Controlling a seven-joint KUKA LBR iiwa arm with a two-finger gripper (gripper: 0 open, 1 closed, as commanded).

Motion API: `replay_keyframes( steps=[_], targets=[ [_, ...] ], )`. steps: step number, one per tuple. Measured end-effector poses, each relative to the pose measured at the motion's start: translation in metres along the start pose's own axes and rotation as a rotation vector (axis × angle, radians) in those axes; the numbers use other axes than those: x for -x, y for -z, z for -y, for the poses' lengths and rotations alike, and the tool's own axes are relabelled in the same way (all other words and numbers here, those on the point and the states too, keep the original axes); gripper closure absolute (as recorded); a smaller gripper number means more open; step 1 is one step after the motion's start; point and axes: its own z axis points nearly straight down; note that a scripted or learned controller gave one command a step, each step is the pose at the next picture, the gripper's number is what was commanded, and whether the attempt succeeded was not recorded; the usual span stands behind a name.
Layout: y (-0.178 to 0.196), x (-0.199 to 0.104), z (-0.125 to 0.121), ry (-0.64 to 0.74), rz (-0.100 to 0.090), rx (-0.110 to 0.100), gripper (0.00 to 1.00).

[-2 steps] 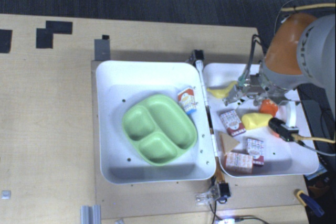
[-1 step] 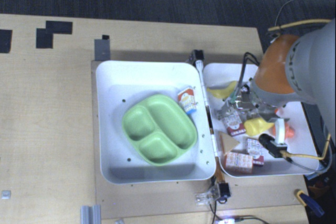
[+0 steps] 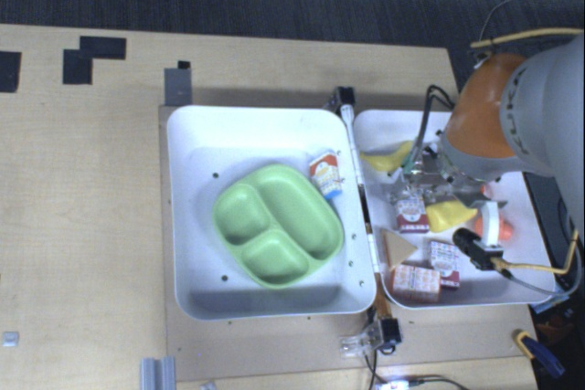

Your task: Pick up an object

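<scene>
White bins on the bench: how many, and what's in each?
2. Left bin holds a green divided plate and a small carton at its right wall. Right bin holds mixed small items; the arm covers part of it, so some may be hidden.

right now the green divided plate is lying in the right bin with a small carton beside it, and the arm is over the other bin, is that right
Not quite: the green divided plate lies in the left bin, not the right one. The camera view shows it there with the small carton beside it, at its upper right. The rest holds: the arm is over the other bin, the right bin, among the packets.
</scene>
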Motion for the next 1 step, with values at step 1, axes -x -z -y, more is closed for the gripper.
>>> replay_keyframes(
  steps=[1],
  targets=[
    [0.0872, -0.0888, 0.0834, 0.001, -0.001, -0.008, 1.00]
  ],
)
